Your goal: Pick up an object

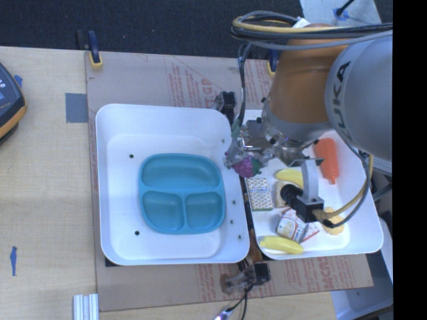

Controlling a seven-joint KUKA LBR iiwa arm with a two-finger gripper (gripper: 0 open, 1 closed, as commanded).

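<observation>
Wooden bench (pixel 40 199), partly covered by a printed cardboard sheet (pixel 167 79). On the sheet, two shallow white bins side by side: left bin (pixel 113 132), right bin (pixel 363 235). Yellow-edged device (pixel 8 105) at the bench's left edge.

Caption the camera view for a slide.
Grey KUKA arm reaches over the right white bin of toy food; a blue divided plate sits in the left white bin.

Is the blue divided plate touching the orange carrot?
Apart. The camera view shows the blue divided plate lying in the left bin, the orange carrot in the right bin, with both bin rims between them.
</observation>
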